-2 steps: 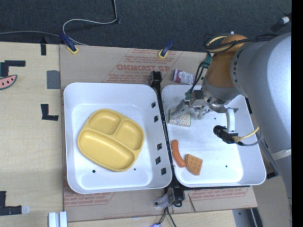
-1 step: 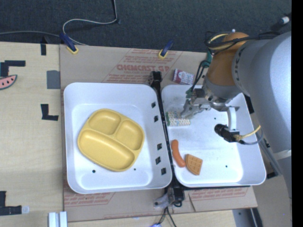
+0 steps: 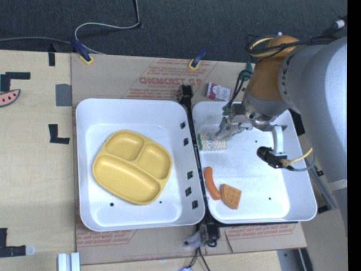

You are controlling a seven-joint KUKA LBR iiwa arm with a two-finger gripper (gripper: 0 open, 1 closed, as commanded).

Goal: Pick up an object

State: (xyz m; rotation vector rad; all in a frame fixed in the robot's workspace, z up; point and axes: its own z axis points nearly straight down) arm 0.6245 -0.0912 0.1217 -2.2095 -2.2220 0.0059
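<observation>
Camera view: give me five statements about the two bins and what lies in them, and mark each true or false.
1. The yellow divided plate lies in the left bin. True.
2. The orange hot dog lies in the left bin. False: it lies in the right bin, near the wall between the bins.
3. The waffle piece lies beside the hot dog, on the side away from the left bin. True.
4. The gripper is over the yellow plate. False: it is in the right bin, at the small green-and-white packet.
5. The yellow plate has a single compartment. False: it has three.
</observation>
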